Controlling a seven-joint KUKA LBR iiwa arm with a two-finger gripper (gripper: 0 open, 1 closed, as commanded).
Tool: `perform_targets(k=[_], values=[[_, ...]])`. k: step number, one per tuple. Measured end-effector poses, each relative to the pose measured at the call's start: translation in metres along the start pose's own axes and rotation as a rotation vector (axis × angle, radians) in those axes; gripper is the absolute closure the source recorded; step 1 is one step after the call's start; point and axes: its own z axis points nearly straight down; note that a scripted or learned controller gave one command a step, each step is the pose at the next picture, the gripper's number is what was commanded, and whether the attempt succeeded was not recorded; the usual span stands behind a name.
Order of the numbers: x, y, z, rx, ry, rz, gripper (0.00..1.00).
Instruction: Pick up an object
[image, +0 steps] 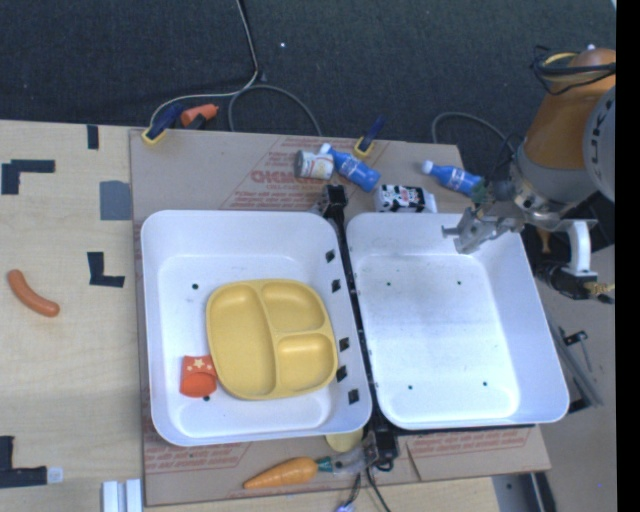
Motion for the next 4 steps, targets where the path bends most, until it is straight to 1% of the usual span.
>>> perform_targets(k=[1,2,3,4], values=[[0.066,0.026,0.054,0.005,0.008,-0.015,1.00],[-0.027,0.043,0.023,-0.003,0.002,-0.005,1.00],[0.066,0.033,0.129,0.000,0.005,-0.015,1.00],[0.025,0.002,0.032,-0.005,0.003,-0.007,1.00]])
